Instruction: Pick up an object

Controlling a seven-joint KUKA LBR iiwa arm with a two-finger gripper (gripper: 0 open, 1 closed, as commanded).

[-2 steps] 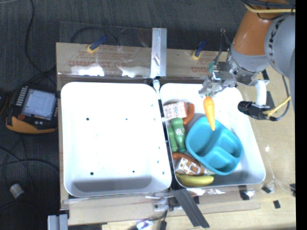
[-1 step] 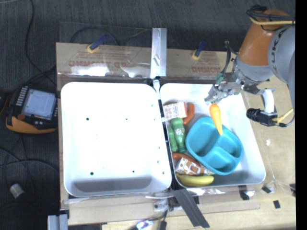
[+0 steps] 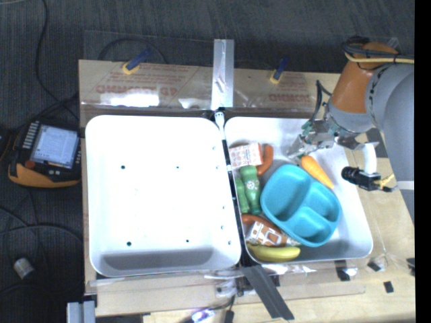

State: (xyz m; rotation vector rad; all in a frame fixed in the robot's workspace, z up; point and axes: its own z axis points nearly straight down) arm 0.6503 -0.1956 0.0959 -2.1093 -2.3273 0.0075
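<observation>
While the arm reaches in from the right, the scene reads as follows.

Left bin (image 3: 155, 247): a shallow white tray, its floor marked by a few small dark dots.

Right bin (image 3: 357, 241): the white tray beside it, sharing the middle divider, crowded with toy food.

Blue dish (image 3: 300, 204): a two-compartment dish, tilted, lying in the middle of the right bin; nothing rests inside either compartment.

Carrot (image 3: 316, 170): orange, lying at a slant just above the blue dish's upper right rim, its upper end right under the gripper.

Green bottle (image 3: 249, 187): lies along the divider, just left of the blue dish.

Small carton (image 3: 245, 155): red and white, at the top of the right bin, above the green bottle, with an orange-red piece (image 3: 268, 157) beside it.

Banana (image 3: 275, 252): yellow, along the bin's near wall, under the dish's lower edge.

Printed packet (image 3: 264, 233): red and white, between the banana and the dish.

Gripper (image 3: 315, 140): low over the right bin's upper right corner, near the carrot's top end; whether it touches the carrot, and how wide the claw stands, I cannot tell.

Arm (image 3: 353, 89): orange band above the wrist, over the bin's far right rim.
</observation>
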